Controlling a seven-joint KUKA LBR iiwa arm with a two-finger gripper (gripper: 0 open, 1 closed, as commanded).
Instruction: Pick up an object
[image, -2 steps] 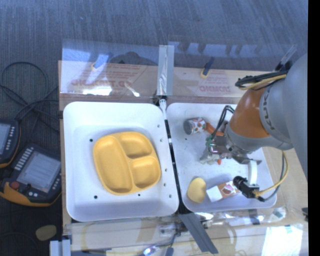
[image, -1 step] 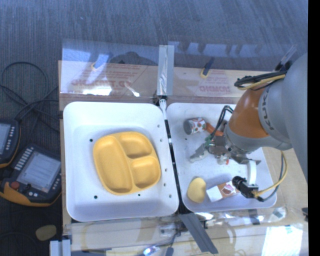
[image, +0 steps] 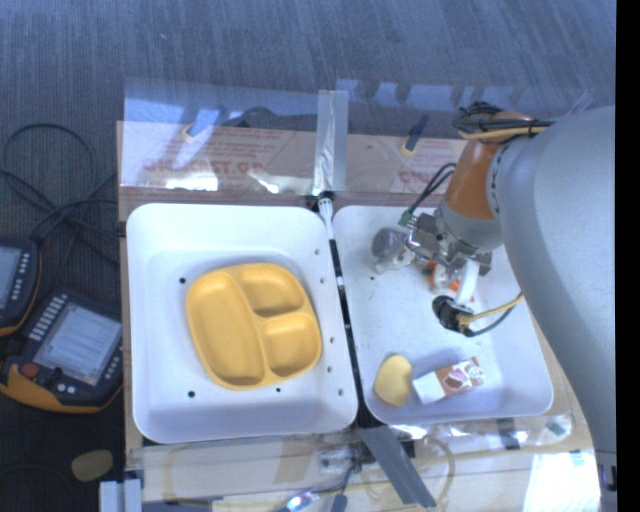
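Over at nine o'clock, off the worktop, two handheld control pendants (image: 50, 335) lie on the dark carpeted floor (image: 60, 80) with black cables (image: 40, 190) looping away above them. Moving right, the left white bin (image: 150, 400) carries a yellow divided tray (image: 255, 322), three compartments, lying flat near the bin's middle and untouched. Behind both bins, at twelve o'clock, a cardboard sheet under clear plastic (image: 240, 160) backs the worktop, with a taped seam running down between the bins.

Now the right white bin (image: 520, 395), and this is where the work is. At six o'clock in that bin a rounded yellow object (image: 393, 380) sits just beside a small white-and-red packet (image: 447, 381), the two touching or nearly so, both resting on the bin floor. Up at eleven o'clock a small grey item (image: 386, 243) sits close to the arm's tool.

The gripper (image: 450, 280) hangs low over the upper part of the right bin, amid cables and fittings, and I cannot tell whether it is spread or pressed together; nothing is visibly pinched in it. My read: the pick is not yet done. The candidates at six o'clock lie well apart from the gripper, the grey item much nearer. A descent, a grasp and a lift all look to be outstanding.
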